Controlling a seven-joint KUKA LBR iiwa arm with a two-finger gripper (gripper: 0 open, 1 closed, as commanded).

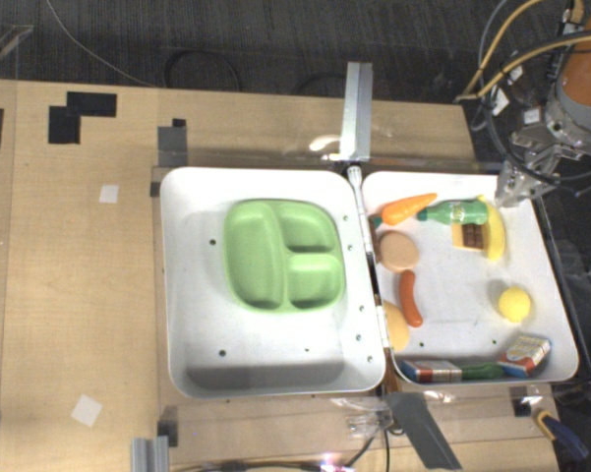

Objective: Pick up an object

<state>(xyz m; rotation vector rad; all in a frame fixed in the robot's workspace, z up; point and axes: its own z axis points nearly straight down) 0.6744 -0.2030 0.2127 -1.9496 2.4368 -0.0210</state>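
Several toys crowded the right bin (561, 293); the end effector (514, 187), grip state unclear, hovered near the banana (495, 236) and green bottle (452, 211).

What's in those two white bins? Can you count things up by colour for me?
Green: 2, the divided tray and the bottle
Orange: 1, the carrot
Yellow: 2, the banana and the lemon
Red: 1, the sausage
Tan: 1, the round bun
Mixed colours: 1, the small box
Total: 8, leaving out some unclear items along the right bin's near edge.
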